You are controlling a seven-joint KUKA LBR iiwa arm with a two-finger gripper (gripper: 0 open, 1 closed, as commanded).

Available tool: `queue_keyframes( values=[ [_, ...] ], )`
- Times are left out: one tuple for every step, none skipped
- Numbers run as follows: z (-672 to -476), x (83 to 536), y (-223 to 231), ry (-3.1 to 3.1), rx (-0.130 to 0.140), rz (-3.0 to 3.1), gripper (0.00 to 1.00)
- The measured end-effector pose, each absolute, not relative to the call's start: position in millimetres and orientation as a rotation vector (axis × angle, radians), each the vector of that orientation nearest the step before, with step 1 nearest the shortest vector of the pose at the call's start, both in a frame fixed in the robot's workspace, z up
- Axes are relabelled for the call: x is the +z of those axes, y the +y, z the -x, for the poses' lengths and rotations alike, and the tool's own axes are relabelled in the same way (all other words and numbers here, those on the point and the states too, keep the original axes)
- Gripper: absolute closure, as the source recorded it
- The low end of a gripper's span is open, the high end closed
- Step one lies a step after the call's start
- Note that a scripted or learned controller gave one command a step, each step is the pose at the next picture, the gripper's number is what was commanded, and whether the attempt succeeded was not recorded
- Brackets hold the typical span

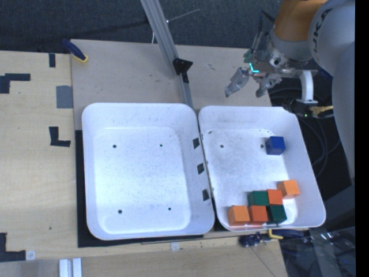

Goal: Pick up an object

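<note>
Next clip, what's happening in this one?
A KUKA arm is set to pick an object from the bins. Its gripper hangs above the bench beyond the far edge of the right bin, jaws apart with nothing between them. A blue block sits alone in that bin; orange blocks and green blocks cluster in its near corner. Nothing has been picked yet.

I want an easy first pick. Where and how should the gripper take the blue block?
Probably from straight above, fingers closing on two opposite side faces of the blue block. It sits alone on the right bin floor, apart from the orange and green blocks, leaving finger room.
</note>
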State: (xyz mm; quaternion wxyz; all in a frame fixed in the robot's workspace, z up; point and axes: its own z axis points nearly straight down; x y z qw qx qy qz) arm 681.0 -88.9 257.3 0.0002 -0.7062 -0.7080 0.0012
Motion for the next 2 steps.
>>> queue_keyframes(
  values=[
    [-679.2,213,-92,-2.221,0.008,2.217,0.00],
    [-667.8,156,-89,-2.220,0.010,2.216,0.00]
  ],
)
